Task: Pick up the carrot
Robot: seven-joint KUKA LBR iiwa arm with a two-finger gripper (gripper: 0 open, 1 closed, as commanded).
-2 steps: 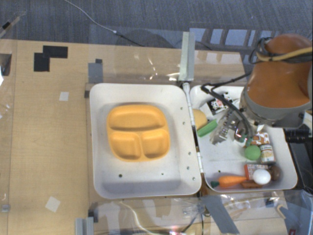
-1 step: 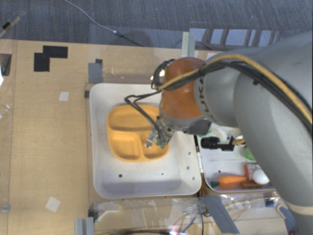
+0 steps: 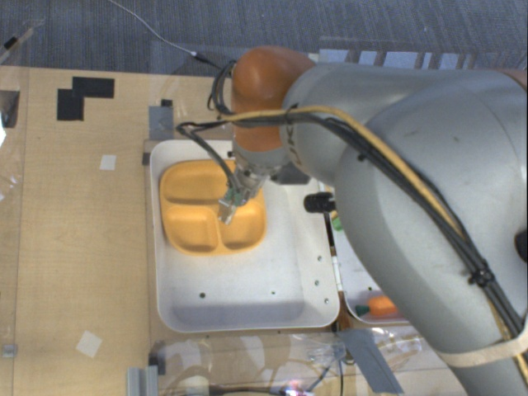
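Observation:
The carrot (image 3: 380, 306), a small orange piece, lies in the right bin (image 3: 356, 308) near its front edge, partly hidden under the grey arm. My gripper (image 3: 228, 205) hangs over the left bin (image 3: 247, 299), low above the yellow divided plate (image 3: 194, 221), near the ridge between the plate's compartments. It is far to the left of the carrot and behind it. Nothing orange shows at its tip.
The big grey arm (image 3: 412, 188) covers most of the right bin. A bit of green (image 3: 335, 220) peeks out at the wall between the bins, beside a black part (image 3: 318, 202). The wooden bench (image 3: 74, 246) spreads out to the left.

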